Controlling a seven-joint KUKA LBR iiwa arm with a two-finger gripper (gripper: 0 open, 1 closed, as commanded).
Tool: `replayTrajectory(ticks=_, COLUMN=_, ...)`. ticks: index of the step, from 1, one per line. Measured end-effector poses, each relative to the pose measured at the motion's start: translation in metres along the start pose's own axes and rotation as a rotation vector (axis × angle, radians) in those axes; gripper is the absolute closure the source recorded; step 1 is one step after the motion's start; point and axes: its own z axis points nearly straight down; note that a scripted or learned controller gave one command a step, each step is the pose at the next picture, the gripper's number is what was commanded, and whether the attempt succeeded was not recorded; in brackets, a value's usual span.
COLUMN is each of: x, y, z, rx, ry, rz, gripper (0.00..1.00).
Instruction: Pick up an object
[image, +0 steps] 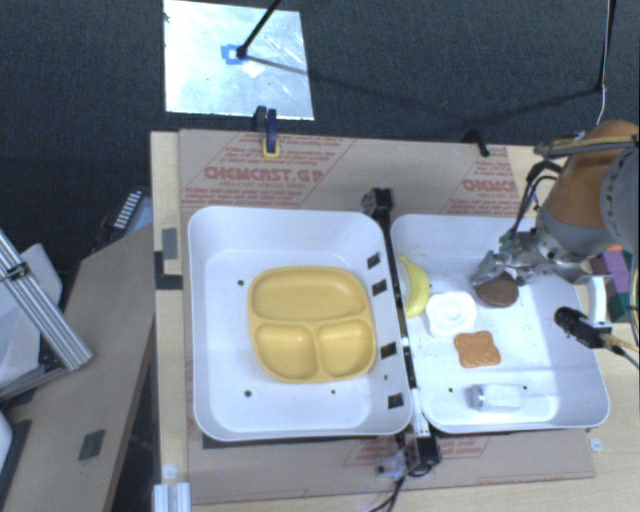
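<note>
In the camera view, the gripper (497, 270) was seen low over the far half of the right bin (590, 400). It stood directly above, or perhaps against, a brown disc (497, 293), which was judged the likeliest object to be picked. How far the gripper was open could not be told, and nothing could be confirmed as held.

The brown disc was judged to be light, flat and probably stiff, like a toy cookie or patty. Little weight was to be expected, but its low profile offered little to be seized. A hold across the rim, edge to edge, was judged best — pressure on the flat top face alone would be likely to slip. The surface was thought to be matte rather than slick, though this could not be settled from so small a showing.

The disc was seen as a round, dark brown piece lying on the bin's white floor, its upper edge partly covered by the gripper. It lay apart from the other pieces:

- a white round piece (452, 312) to its left
- an orange-brown square (477, 350) below it in the view
- a yellow banana (415, 285) by the bin's left wall
- a white block (497, 397) near the front wall

In the left bin (215, 400) a yellow divided tray (305, 325) was seen.
</note>
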Motion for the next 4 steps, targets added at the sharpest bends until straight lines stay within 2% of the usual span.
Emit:
replayTrajectory(ticks=2, x=0.003, y=0.0, z=-0.125, rx=0.0, ry=0.001, rz=-0.002, gripper=1.0)
replayTrajectory(ticks=3, x=0.002, y=0.002, z=-0.164, rx=0.0, ry=0.001, rz=-0.002, gripper=1.0)
replayTrajectory(ticks=4, x=0.056, y=-0.014, z=-0.15, rx=0.006, ry=0.002, rz=-0.002, gripper=1.0)
